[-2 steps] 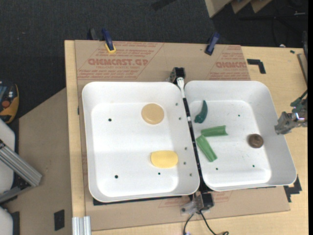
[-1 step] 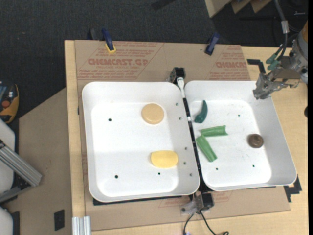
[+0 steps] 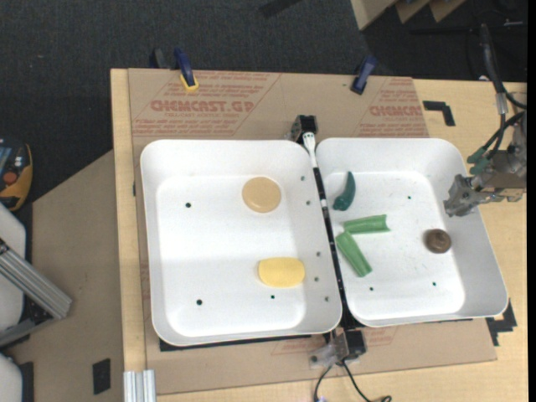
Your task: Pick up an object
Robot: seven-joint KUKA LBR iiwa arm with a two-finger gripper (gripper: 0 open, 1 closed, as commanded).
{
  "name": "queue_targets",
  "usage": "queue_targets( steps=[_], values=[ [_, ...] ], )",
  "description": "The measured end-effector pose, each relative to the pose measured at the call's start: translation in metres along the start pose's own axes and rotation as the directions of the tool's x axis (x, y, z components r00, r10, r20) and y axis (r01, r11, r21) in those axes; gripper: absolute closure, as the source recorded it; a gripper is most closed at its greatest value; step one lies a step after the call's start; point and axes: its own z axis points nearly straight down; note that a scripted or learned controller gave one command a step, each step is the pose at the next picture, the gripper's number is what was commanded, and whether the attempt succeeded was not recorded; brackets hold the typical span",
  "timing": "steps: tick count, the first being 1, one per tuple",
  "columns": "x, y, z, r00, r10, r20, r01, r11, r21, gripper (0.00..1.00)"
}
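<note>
Brown disc [image 3: 436, 240], nearest target, lies just below-left of my gripper [image 3: 463, 198] at the right bin [image 3: 469, 304] edge. Looks small, rigid, light; pinch across its width. Gripper too blurred to read.

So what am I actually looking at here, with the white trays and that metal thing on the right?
One camera looks down at a slant on a bench covered in brown board. On it sit two shallow white bins. The left bin holds a tan round disc and a yellow oval piece. The right bin holds a dark teal curved piece, two green sticks and a small brown round thing. The metal part at the right bin's edge is the robot arm's gripper, which is meant to pick something up. Nothing is visibly held.
</note>
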Motion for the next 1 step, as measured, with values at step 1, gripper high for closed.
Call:
queue_targets(
  steps=[1],
  values=[
    [0.0447,0.0744,-0.0369,1.0,-0.008,0.003,0.008,1.0,-0.013,1.0]
  ],
)
